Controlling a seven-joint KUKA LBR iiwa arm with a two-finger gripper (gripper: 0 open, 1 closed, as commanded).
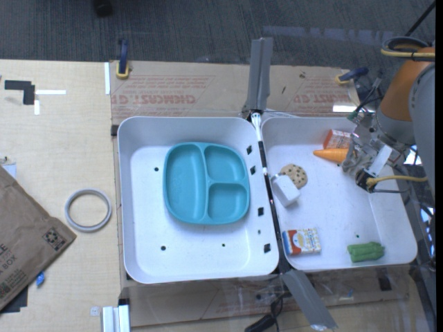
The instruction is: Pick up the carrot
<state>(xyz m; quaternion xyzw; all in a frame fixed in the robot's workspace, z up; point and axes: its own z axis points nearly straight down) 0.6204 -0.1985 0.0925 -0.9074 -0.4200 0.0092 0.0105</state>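
The carrot [329, 155] is a small orange cone lying near the back of the right bin [387, 227], its tip pointing left. My gripper [358, 163] hangs low over the bin's right side, right beside the carrot's thick end. The wrist hides where the carrot and gripper meet, so I cannot see whether they touch.
An orange packet [337, 138] lies just behind the carrot. A cookie [294, 176], a white block [285, 189], a small carton [302, 241] and a green item [365, 252] share the right bin. The left bin [138, 254] holds a blue divided plate [207, 183]. A tape ring [88, 209] lies on the bench.
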